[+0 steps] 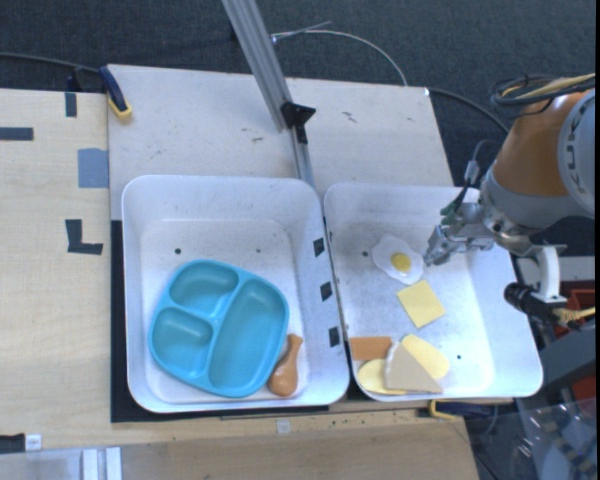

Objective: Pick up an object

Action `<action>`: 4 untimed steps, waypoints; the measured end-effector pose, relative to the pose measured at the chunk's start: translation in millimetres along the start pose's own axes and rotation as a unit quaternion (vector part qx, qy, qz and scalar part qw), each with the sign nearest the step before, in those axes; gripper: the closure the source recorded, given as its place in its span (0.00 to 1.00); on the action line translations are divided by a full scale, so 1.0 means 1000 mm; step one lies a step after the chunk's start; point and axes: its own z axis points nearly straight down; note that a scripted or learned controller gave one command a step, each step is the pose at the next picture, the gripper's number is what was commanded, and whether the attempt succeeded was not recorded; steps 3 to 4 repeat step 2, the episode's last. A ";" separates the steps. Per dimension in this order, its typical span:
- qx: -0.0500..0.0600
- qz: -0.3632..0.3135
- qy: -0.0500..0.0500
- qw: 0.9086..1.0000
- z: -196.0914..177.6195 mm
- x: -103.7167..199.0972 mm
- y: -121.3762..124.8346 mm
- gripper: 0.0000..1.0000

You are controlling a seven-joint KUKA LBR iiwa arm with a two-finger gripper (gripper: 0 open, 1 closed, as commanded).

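Observation:
The right bin point(480, 363) holds a toy fried egg point(398, 259), a yellow cheese square point(420, 303), an orange block point(370, 348) and a tan wedge on a yellow piece point(412, 365) near the front. My gripper point(437, 249) hangs low in this bin, just right of the fried egg, its tip close to the egg's edge. I see nothing held in it. In the left bin point(145, 208) lies a blue divided plate point(218, 326) with a brown drumstick point(287, 366) beside it.
A slanted metal pole point(260, 48) crosses above the bins' back edge. The arm's grey and orange body point(540, 168) covers the right bin's far right corner. Cables run behind the bench.

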 end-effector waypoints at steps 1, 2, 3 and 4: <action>0.000 0.000 0.000 1.000 0.001 0.000 0.000 0.00; 0.001 0.001 -0.001 1.000 0.020 -0.016 0.001 0.00; 0.001 0.001 -0.001 1.000 0.020 -0.016 0.001 0.00; 0.001 0.001 -0.001 1.000 0.020 -0.016 0.001 0.00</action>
